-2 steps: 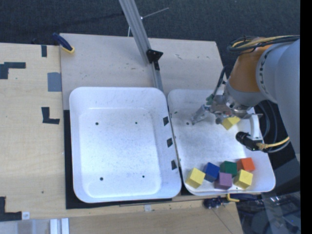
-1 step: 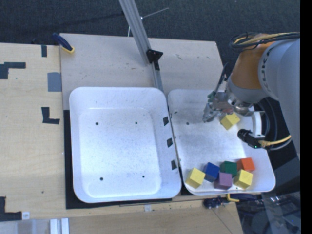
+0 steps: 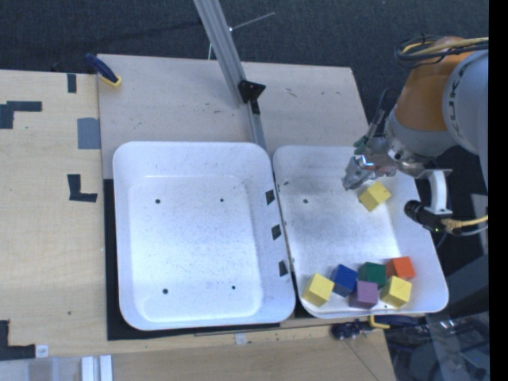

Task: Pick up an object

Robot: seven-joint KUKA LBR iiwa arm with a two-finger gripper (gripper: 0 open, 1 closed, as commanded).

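My gripper (image 3: 359, 178) hangs over the upper right part of the right bin (image 3: 317, 173). A tilted yellow block (image 3: 375, 196) sits just below and to the right of the gripper's tip, touching it or very close; whether it is gripped cannot be told. Along the bin's front edge lie several more blocks: yellow (image 3: 319, 289), blue (image 3: 344, 279), green (image 3: 371, 273), orange (image 3: 402, 267), purple (image 3: 366, 293) and another yellow (image 3: 397, 291).
The left bin (image 3: 127, 213) stands beside the right one, with a shared raised rim between them. A slanted metal bar (image 3: 226, 42) crosses the bench behind the bins. A blue and yellow tool (image 3: 103, 70) lies at the back left.
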